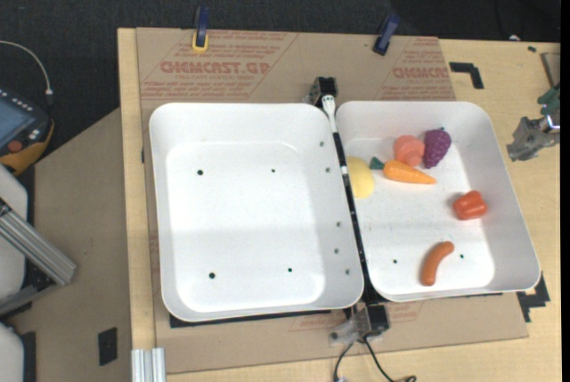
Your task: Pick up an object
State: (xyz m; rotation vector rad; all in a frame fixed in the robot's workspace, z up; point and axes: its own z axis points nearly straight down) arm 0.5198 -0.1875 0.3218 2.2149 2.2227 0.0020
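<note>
1. The right bin (508, 220) carries all my candidates, and I judge them to be small toy foods of moulded plastic: light, stiff and smooth-skinned, so slippery under hard pads but in no way fragile.
2. The carrot (410, 174) lies roughly level across the upper middle of that bin, its green tip toward the divider. It touches, or nearly touches, the pink piece (409, 148) behind it, and the purple grapes (436, 146) sit just beside that. This cluster looks crowded, and a tapered body would likely squirt out of a pinch.
3. The yellow lemon (361, 179) rests against the bin's left wall, at the divider. I judge it a poor choice, since one finger would have no room on the wall side.
4. The red pepper (469, 206) stands apart near the right wall. It is rounded, so I would close across its widest part.
5. The sausage (436, 263) lies alone in the lower part, tilted and slightly curved. It is probably my best pick: I would grip across its narrow middle.
6. My claw (533, 138) sits at the view's right edge, outside the bins, over the counter (134, 104). Whether it is wide or narrow I cannot tell.
7. The left bin (165, 193) plays no part in the grasp.
</note>
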